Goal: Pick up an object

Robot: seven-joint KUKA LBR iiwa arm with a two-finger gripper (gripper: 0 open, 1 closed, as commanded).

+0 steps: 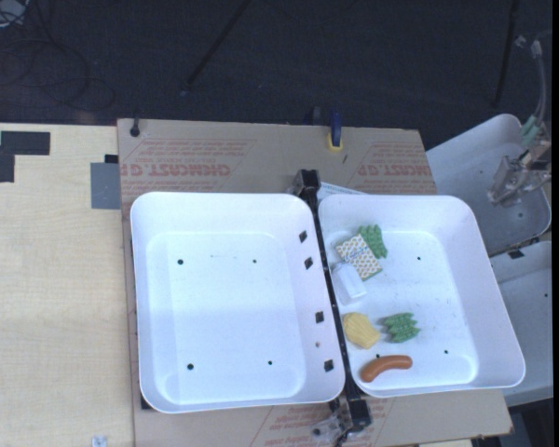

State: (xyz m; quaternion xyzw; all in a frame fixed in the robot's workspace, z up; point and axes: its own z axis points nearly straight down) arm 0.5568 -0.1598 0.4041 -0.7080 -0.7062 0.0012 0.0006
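Note:
The right bin (466,250) holds several small objects along its left side. A green leafy piece (374,240) lies at the top, touching a patterned white packet (358,256). Just below them is a pale translucent item (350,283). Lower down, a yellow lump (360,330) lies next to a second green piece (401,325). An orange sausage-shaped object (386,367) rests near the bin's front wall.
The left bin (149,250) stands beside the right one, joined along a black clipped divider (317,287). Both sit on a cardboard sheet (224,161) over a wooden bench (47,296). A grey platform with metal hardware (517,175) lies at the right.

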